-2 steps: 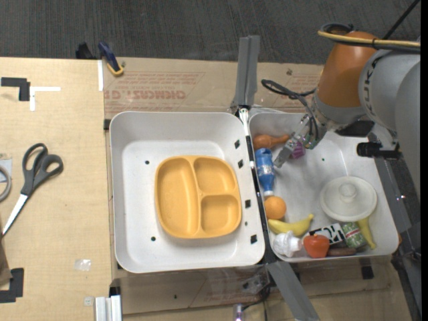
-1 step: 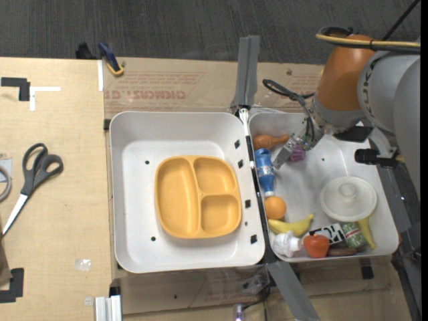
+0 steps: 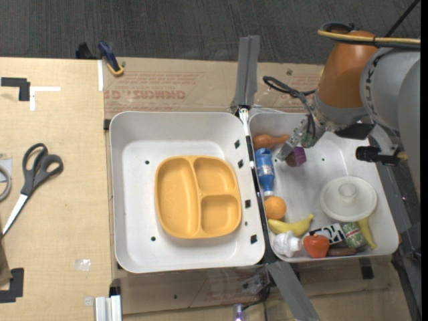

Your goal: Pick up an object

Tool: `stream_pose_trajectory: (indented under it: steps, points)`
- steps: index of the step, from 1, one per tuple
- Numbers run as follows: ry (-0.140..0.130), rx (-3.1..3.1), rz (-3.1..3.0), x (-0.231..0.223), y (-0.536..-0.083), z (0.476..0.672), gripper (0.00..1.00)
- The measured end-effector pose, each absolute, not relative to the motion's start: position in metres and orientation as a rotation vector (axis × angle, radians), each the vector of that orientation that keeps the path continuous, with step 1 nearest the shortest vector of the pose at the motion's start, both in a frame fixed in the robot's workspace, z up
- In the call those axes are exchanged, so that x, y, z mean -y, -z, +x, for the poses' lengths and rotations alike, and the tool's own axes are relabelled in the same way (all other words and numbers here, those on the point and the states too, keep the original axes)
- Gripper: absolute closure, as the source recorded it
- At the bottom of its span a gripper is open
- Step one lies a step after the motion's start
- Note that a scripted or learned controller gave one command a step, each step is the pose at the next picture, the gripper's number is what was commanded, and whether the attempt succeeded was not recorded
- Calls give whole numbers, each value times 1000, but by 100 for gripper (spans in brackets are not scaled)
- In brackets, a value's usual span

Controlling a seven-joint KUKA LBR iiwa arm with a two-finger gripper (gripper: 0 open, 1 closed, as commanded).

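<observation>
My gripper (image 3: 289, 152) hangs low over the back left part of the right bin (image 3: 321, 122), coming down from the orange-banded wrist (image 3: 344, 69). A small purple object (image 3: 298, 156) lies right against its tip; whether it is held cannot be made out. An orange carrot (image 3: 267, 140) lies just left of the gripper. A blue bottle (image 3: 265, 170) lies below it along the bin's left wall. Further forward are an orange (image 3: 275, 207), a banana (image 3: 291, 225) and a red tomato (image 3: 316, 245).
A white round lid (image 3: 346, 198) sits at the right of the right bin, with a black-and-white can (image 3: 332, 233) and a green item (image 3: 366, 235) in front. The left bin (image 3: 127, 179) holds a yellow divided plate (image 3: 198, 196). Scissors (image 3: 30, 172) lie on the bench at left.
</observation>
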State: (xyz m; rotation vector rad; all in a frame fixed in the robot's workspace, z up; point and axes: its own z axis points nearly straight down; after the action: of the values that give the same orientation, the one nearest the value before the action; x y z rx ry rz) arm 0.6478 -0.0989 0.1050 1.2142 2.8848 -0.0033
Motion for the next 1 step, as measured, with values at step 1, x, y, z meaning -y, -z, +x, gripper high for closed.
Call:
stream_pose_trajectory:
  steps: [1]
  points:
    - [-1, -2862, 1284, 48, -193, 654, 100]
